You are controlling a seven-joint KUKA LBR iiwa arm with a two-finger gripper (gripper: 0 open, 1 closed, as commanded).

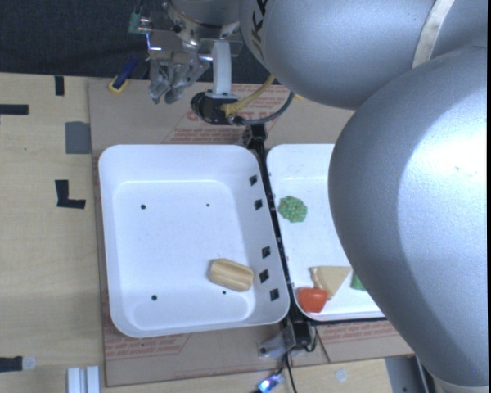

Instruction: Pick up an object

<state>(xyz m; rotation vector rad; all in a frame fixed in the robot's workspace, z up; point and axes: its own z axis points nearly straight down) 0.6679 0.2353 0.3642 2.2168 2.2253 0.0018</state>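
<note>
Gripper (170, 88) hung above cardboard behind left bin (114, 170), touched nothing, jaw opening not discernible; bread roll (230, 274) lay in that bin's near right corner, well apart.

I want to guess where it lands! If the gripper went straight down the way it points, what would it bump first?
Probably the brown cardboard sheet beyond the left bin, since the gripper hangs there; its height is unclear.

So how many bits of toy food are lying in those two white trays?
4 in view: bread roll in the left tray; broccoli, cheese wedge, tomato in the right. The arm may hide more.
</note>
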